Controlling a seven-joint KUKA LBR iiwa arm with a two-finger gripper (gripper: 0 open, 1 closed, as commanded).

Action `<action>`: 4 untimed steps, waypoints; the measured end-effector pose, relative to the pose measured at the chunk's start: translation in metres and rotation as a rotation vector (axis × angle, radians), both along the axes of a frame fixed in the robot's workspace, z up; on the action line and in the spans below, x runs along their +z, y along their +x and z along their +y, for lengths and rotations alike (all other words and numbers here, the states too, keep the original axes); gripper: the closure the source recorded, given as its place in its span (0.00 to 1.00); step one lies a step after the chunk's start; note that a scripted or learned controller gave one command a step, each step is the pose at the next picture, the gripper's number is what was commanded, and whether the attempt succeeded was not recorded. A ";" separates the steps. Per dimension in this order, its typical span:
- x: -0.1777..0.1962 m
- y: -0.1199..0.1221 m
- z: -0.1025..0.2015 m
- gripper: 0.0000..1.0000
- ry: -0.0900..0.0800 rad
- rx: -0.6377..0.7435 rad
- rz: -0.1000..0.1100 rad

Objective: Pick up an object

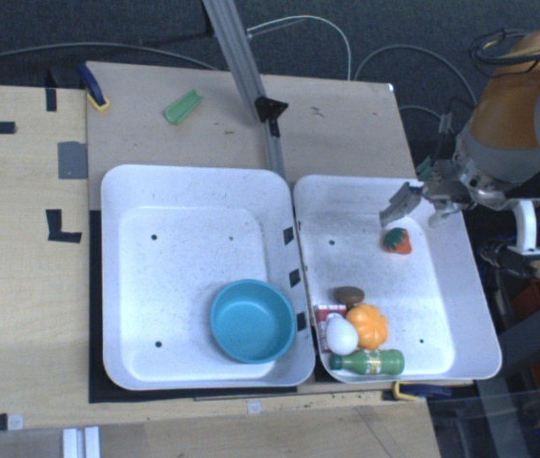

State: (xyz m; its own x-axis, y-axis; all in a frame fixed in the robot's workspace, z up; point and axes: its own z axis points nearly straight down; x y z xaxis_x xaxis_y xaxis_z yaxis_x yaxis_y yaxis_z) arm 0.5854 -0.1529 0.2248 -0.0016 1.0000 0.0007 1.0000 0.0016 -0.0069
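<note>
My gripper (421,208) hangs over the far right part of the right bin (461,284), its two grey fingers spread apart with nothing between them. Just below and left of it a small red strawberry-like toy (398,241) lies on the bin floor. At the bin's near left corner sit a brown piece (349,296), an orange fruit (368,325), a white egg (342,336), a red and white item (326,313) and a green bottle (369,362) on its side. A blue bowl (252,320) rests in the left bin (136,246).
A slanted metal pole (237,51) crosses the back of the bench above the bins' divider. A green block (182,107) and a blue and yellow clip (93,88) lie on the board behind the left bin. Cables run at the back.
</note>
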 end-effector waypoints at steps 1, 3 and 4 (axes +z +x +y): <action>-0.050 -0.004 0.009 0.00 0.000 0.000 0.000; -0.098 -0.002 0.005 1.00 0.000 0.001 -0.004; -0.036 -0.002 0.001 1.00 -0.002 0.000 -0.011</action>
State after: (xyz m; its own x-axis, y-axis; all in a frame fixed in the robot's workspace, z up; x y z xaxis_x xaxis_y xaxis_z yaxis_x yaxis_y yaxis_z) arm 0.5833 -0.1516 0.1892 -0.0013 1.0000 -0.0013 1.0000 0.0013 0.0046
